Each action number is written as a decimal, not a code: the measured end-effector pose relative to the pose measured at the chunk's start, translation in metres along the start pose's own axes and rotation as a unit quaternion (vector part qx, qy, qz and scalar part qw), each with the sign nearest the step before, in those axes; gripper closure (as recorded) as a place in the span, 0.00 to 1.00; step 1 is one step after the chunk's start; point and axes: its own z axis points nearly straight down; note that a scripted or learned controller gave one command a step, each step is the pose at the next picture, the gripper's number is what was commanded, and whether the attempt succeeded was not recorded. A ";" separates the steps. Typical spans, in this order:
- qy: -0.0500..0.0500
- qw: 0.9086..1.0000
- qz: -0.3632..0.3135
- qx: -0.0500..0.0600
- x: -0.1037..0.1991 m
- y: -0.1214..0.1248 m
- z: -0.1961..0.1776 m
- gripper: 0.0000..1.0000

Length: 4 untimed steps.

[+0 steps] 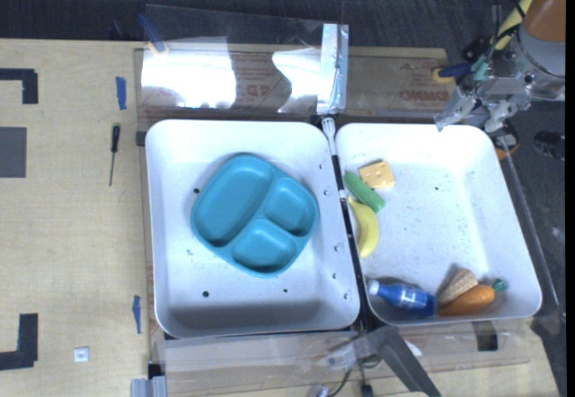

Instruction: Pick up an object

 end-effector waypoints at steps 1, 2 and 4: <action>0.001 0.999 -0.033 0.005 0.072 -0.042 0.114 0.00; -0.001 0.994 -0.111 -0.006 0.056 -0.023 0.163 0.00; 0.000 0.994 -0.110 -0.010 0.057 -0.020 0.150 0.00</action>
